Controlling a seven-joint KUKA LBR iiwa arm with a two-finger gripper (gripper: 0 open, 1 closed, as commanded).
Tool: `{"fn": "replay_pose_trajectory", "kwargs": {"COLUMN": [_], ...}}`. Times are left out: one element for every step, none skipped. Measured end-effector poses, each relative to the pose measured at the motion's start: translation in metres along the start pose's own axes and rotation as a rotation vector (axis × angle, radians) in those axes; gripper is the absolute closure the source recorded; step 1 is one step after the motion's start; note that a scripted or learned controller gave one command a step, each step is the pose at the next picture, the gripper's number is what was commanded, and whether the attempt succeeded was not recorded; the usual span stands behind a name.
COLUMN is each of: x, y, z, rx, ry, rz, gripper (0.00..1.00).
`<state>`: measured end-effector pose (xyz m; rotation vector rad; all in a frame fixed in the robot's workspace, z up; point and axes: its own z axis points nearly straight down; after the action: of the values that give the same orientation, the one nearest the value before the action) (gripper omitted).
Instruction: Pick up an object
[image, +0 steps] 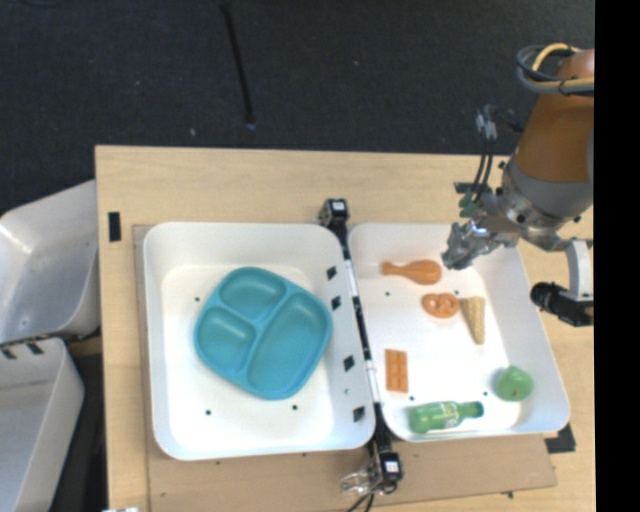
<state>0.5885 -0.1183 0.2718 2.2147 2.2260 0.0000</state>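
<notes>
The right bin (536, 330) holds several small items: an orange drumstick-shaped piece (412, 270), an orange pretzel (440, 305), a tan cone (474, 318), an orange rectangular wafer (397, 370), a green apple (514, 383) and a green bottle (445, 415) lying on its side. My gripper (459, 252) hangs over the bin's far part, just right of the drumstick and above the pretzel. Nothing shows between its fingers.
The left bin (170, 400) carries a blue divided plate (263, 332). A black-clipped divider (352, 320) runs between the bins. The arm with its orange band (555, 140) reaches in from the right. A white container (40, 270) stands off the bench's left side.
</notes>
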Motion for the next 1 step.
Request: {"fn": "replay_pose_trajectory", "kwargs": {"x": [0.0514], "y": [0.0105], "z": [-0.0034], "rx": [-0.002], "ry": [0.001], "rz": [-0.001], "gripper": [1.0]}}
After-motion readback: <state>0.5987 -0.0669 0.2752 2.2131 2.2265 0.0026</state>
